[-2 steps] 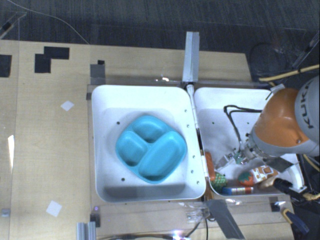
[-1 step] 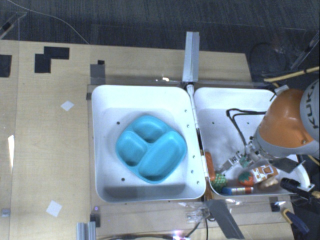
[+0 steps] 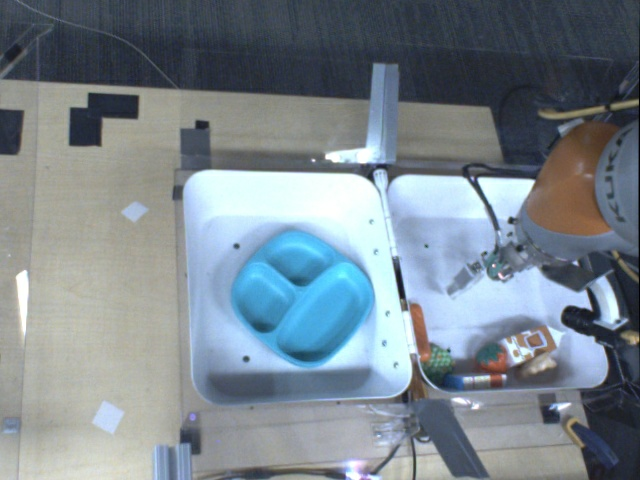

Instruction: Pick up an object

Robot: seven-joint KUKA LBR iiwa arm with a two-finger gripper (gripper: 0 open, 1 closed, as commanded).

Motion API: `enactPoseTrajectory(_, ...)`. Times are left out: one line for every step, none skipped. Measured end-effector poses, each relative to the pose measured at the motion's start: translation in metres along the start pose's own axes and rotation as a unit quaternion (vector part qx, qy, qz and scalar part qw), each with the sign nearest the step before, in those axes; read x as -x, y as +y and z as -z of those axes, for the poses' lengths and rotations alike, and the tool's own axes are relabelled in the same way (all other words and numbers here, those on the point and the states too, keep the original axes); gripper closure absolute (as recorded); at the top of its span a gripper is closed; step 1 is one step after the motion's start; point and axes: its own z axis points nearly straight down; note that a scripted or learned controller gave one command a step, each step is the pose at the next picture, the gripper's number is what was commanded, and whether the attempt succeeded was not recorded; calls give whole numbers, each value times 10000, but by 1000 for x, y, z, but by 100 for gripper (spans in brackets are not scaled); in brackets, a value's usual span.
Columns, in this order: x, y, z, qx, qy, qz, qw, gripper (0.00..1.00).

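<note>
My gripper (image 3: 462, 280) hangs over the middle of the right bin (image 3: 440, 218), reaching in from the right below the orange band of the arm (image 3: 575, 193). Several small objects lie along the bin's front edge: an orange carrot-like piece (image 3: 419, 328), a green item (image 3: 439, 357), a red and blue marker (image 3: 478, 378), a small orange ball (image 3: 489, 354) and a brown and white carton (image 3: 529, 345). The gripper is above and behind them, with bare bin floor under it. I see nothing held in it.
A blue divided plate (image 3: 303, 296) lies in the left bin (image 3: 205, 268). A metal post (image 3: 383, 118) stands behind the rim between the two bins. Cables run along the right side near the arm.
</note>
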Motion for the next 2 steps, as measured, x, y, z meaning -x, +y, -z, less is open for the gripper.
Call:
enactPoseTrajectory(0,-73,41,-4,0,392,9992,0)
enactPoseTrajectory(-52,-48,-14,35,-34,860,9963,0)
